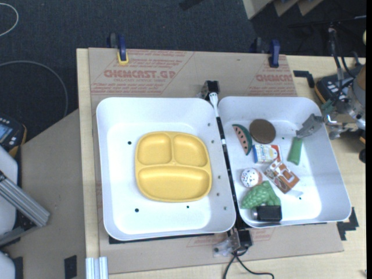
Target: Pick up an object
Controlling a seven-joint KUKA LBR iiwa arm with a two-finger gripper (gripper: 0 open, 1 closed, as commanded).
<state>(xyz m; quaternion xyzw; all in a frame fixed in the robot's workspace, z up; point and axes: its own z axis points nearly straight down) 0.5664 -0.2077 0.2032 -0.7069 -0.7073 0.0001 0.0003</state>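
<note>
Camera view, layout: worktop (87, 156) bears two white bins; left bin (113, 156) carries a yellow divided plate (172, 166); right bin (325, 179) carries a heap of small items.
Camera view, tool: tool (309, 127) sits at upper-right rim of right bin, just above the green bottle (295, 150); nothing seen betw. the tips; whether it is released or clenched cannot be told, too small and blurred.
Camera view, candidates: green bottle nearest tool, apart from it; brown disc (263, 131) near bin's back; watermelon slice (243, 137) beside divider; small carton (266, 153) mid-bin; orange-white packet (282, 177); speckled ball (250, 177); green leafy piece (260, 195); black block (269, 213) at front wall.
Handling, est.: all look like light toys. Bottle prob. stiff plastic, smooth, may slip; take across its narrow body, mid-length. Ball rolls, poor grip. Leafy piece prob. soft, yields. Packet thin, flat, hard to get under.
Risk, est.: items mid-bin lie touching or nearly so, so neighbours may shift; bottle stands clear of them, the easier pick.
</note>
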